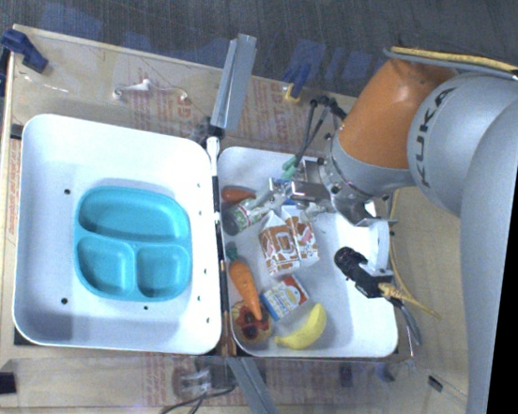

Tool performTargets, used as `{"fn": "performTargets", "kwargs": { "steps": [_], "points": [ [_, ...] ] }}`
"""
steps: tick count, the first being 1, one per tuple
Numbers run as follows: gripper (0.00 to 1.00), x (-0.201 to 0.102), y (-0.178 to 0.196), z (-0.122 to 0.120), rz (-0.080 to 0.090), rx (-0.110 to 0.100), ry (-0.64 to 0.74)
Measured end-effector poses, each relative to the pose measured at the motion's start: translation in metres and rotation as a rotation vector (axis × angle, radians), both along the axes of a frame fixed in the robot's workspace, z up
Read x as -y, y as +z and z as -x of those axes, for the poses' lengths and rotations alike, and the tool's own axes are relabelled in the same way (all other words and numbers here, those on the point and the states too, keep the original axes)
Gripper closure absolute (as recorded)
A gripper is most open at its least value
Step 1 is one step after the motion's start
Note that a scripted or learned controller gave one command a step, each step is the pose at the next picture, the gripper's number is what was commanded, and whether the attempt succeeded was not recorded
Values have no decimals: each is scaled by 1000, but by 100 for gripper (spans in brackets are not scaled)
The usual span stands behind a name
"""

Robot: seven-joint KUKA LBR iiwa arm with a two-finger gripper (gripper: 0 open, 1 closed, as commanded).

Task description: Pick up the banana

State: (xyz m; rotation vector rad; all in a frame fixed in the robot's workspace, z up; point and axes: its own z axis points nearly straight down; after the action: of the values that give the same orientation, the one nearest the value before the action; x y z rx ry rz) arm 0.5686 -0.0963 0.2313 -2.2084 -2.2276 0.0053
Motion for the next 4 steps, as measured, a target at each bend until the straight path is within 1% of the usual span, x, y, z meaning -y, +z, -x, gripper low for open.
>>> {"fn": "performTargets", "kwargs": {
  "steps": [1,2,3,4],
  "points": [
    [0,96,-73,39,0,1,72],
    [0,114,-130,85,3,23,224],
    [0,114,-129,83,8,29,367],
    [0,114,-129,83,7,28,359]
  ]
}}
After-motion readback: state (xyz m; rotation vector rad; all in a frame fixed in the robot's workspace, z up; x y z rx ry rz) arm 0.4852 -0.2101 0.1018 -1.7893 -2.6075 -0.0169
